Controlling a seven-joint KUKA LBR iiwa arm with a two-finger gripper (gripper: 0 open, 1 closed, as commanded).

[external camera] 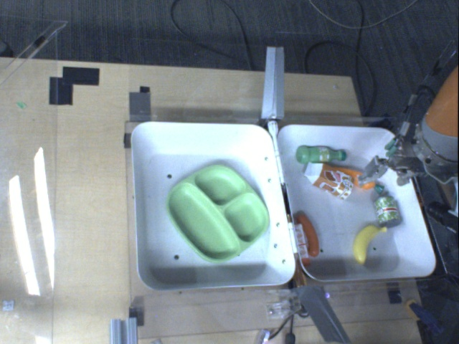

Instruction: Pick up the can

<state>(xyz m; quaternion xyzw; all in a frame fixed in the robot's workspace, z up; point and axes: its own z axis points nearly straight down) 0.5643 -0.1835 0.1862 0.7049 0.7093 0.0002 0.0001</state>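
The can [386, 210], small with a green and white label, lies in the right bin [412, 264] near its right wall, just above a yellow banana [366, 242]. My gripper [389, 172] hangs over the bin's upper right part, a little above the can in the view and apart from it. Its two metal fingers [374, 167] stand open with nothing between them.
The right bin also holds a green bottle [320, 154], an orange and white carton [333, 179] and a sausage [306, 233]. A green divided plate [217, 211] lies in the left bin [150, 192]. A metal post [273, 84] stands between the bins at the back.
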